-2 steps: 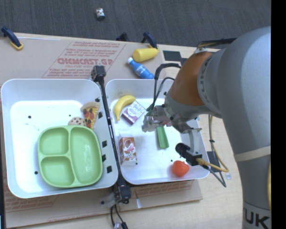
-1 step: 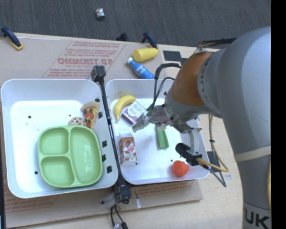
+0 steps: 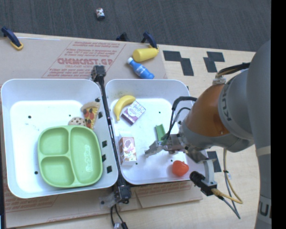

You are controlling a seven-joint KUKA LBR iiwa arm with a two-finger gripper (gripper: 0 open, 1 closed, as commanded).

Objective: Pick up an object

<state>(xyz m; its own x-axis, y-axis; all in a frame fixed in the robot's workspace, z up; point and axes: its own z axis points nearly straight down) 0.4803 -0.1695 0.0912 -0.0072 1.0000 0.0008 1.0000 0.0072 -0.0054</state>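
The right bin [image 3: 181,87] holds a yellow banana [image 3: 123,105], a purple carton [image 3: 133,112], a small green block [image 3: 159,130], a brown and pink carton [image 3: 127,150] and a red fruit [image 3: 179,168]. My gripper [image 3: 155,145] is low in this bin, reaching in from the right. It sits just below the green block, to the right of the brown and pink carton and up-left of the red fruit. The grey and orange wrist [image 3: 207,116] hides the bin's right side.
The left bin [image 3: 9,92] holds a green divided plate [image 3: 69,155], a pizza slice [image 3: 90,114] and a cookie [image 3: 76,121]. Behind the bins, a yellow toy [image 3: 144,54] and a blue bottle [image 3: 140,69] lie on the cardboard. A black divider clamp [image 3: 99,73] stands between the bins.
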